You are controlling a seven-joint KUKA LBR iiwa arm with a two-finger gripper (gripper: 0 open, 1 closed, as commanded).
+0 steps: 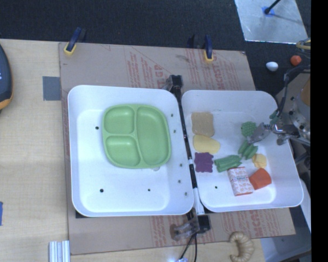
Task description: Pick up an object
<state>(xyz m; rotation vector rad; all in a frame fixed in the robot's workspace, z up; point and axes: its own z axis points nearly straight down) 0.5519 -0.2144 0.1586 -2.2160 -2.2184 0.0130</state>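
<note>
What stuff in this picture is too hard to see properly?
- The gripper: small and blurry at the right bin's edge, so its grip can't be judged.
- The arm: cut off by the picture's right side.
- The red and white carton: its print is too tiny to read.
- The green piece: partly behind the gripper.

Probably lab: clamped cardboard (153,64), bins (76,146)

Small toy foods lie scattered in the right bin (218,100): tan slice (203,123), purple piece (203,161), orange block (261,178).
</note>
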